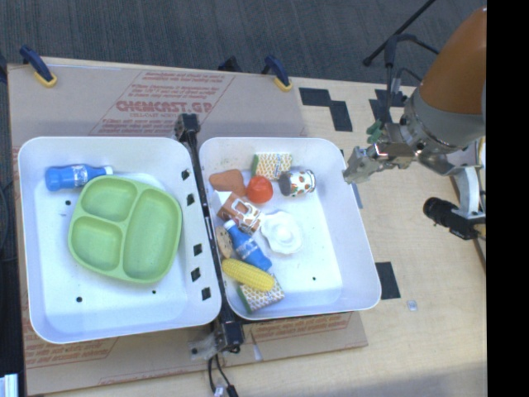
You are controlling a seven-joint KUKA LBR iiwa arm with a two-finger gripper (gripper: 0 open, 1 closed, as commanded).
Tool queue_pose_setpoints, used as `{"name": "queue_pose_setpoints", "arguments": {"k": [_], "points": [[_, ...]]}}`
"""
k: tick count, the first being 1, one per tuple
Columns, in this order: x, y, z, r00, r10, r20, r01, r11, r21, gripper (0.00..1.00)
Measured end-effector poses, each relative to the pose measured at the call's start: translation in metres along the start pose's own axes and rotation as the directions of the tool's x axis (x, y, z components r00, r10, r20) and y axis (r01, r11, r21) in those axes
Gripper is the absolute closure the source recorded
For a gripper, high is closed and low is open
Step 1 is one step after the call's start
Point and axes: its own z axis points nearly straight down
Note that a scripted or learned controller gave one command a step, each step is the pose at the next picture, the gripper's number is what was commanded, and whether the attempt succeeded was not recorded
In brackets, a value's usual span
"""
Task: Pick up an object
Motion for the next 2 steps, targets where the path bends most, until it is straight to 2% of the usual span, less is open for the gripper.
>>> {"name": "queue_pose_setpoints", "arguments": {"k": [1, 2], "points": [[-0.025, 0.010, 0.156, 1.000, 0.001, -0.005, -0.001, 1.000, 0.010, 1.00], [-0.025, -0.049, 0.115, 1.000, 0.002, -0.004, -0.002, 1.000, 0.007, 1.00]]}}
